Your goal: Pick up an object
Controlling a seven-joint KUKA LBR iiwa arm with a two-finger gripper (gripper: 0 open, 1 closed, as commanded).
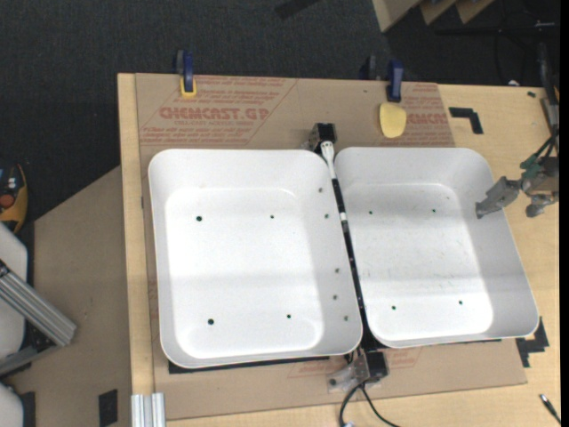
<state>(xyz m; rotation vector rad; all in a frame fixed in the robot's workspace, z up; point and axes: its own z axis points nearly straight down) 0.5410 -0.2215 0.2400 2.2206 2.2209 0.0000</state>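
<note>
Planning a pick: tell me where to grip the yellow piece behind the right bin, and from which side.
Grip the yellow piece across its narrower left-right width, coming straight down from above. It looks rounded and lies on the board just in front of a blue clamp, so a sideways approach from behind would probably hit the clamp.

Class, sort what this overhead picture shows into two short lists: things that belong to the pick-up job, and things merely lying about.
Belonging to the job:
gripper, over the right bin's edge
left bin
right bin

Lying about:
yellow clamp pad
blue clamps
cable at the bench's front
</note>
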